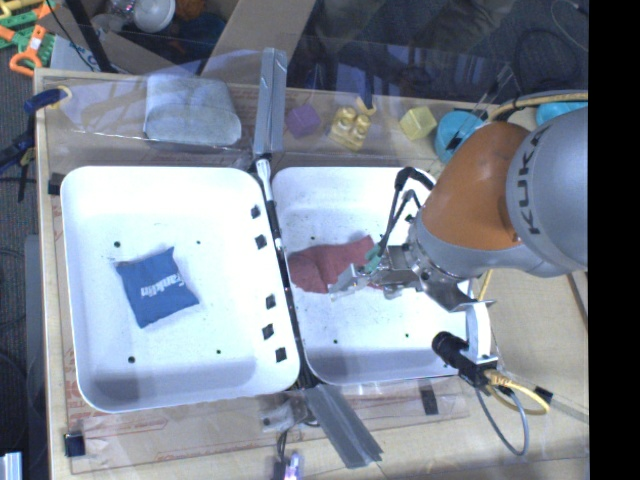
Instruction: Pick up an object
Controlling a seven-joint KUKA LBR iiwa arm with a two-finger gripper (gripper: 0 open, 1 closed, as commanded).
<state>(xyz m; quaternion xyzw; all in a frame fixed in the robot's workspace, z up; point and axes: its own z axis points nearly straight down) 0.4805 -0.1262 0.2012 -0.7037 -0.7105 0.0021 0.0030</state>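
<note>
A dark red cloth-like object (pixel 325 264) lies in the right bin (pixel 330 353), near its left wall. My gripper (pixel 358 274) reaches in from the right and sits low at the cloth's right end, touching or just over it. The grey arm with its orange band (pixel 480 203) covers the bin's right side. A blue beanbag with white lettering (pixel 155 286) lies flat in the left bin (pixel 90 218), left of centre.
A divider with black clips (pixel 268 268) runs between the two bins. Beyond the far rims lie a grey pouch (pixel 192 110), a purple piece (pixel 303 120), yellow toys (pixel 350 125) and a yellow block (pixel 418 122). Cables (pixel 500 383) trail at the bench's front right.
</note>
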